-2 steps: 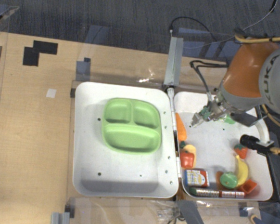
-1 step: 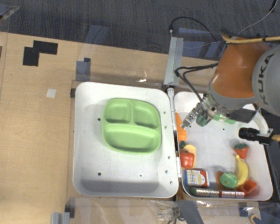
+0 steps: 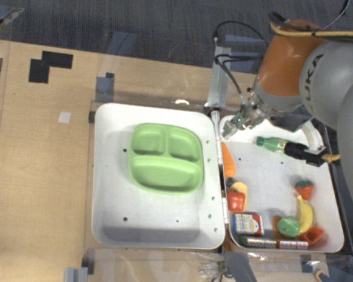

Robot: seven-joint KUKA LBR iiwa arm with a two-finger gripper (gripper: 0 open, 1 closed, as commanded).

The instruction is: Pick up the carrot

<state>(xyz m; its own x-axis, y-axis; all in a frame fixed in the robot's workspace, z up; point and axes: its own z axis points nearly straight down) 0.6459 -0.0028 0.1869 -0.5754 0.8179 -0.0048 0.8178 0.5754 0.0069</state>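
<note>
Camera view, from my remote seat: the gripper (image 3: pixel 234 123) hangs at the back left corner of the right bin (image 3: pixel 335 224), above the wall where it meets the left bin (image 3: pixel 106 180). The tip is small and blurred, so I cannot tell whether the claw is spread or closed, and I see nothing held in it.

The carrot (image 3: pixel 227 160) lies in the right bin, pressed lengthwise along that left wall, just in front of the gripper. A small yellow and red toy (image 3: pixel 236 196) sits close to its near end. The green bottle (image 3: pixel 272 143) lies a little to the right at the back.

My worries, as judgement only:
- The carrot hugs the wall, so one side of the claw may land on the rim instead of sliding beside it, and the grasp would miss or push the carrot along.
- A tapered, smooth body could squirt out if pinched near the thin end.
- Coming down too far forward might knock the yellow and red toy.

The green tray (image 3: pixel 165 157) in the left bin looks well clear of all this.
</note>
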